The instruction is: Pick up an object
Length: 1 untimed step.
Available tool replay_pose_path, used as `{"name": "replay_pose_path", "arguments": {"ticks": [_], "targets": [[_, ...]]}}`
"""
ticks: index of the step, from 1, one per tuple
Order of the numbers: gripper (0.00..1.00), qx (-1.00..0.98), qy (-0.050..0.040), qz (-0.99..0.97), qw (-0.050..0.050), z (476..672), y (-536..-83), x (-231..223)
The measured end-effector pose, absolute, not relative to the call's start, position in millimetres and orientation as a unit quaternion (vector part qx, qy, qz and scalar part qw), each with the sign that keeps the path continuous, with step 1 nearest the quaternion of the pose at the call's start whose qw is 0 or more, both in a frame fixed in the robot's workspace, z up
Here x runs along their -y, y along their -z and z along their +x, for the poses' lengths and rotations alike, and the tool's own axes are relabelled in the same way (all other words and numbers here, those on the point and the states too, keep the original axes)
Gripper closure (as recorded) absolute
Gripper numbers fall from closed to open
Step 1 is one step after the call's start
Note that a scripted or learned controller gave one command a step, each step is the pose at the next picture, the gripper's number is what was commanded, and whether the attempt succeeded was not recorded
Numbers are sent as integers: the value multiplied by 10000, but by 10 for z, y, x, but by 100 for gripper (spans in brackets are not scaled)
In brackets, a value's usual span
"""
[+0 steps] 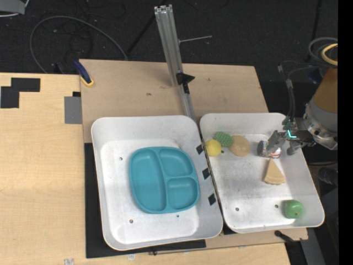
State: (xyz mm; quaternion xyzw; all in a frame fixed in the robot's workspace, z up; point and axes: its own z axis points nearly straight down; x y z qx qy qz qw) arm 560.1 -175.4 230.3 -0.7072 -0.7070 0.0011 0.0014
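grey hand (270,149) above tan wedge (274,173), right bin (248,217)

High fixed camera, slanted down, both bins (110,131)

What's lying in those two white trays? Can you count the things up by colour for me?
Teal: 1, the divided plate in the left bin.
Green: 2, the ridged green piece and the green ball.
Yellow: 1, the yellow ball.
Tan: 2, the round tan piece and the tan wedge.
Total: 6, five of them in the right bin.
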Motion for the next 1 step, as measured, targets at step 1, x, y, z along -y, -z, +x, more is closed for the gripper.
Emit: {"name": "replay_pose_path", "arguments": {"ticks": [1], "targets": [[0, 7071, -4, -7072, 4, 5607, -2313, 1755]]}}
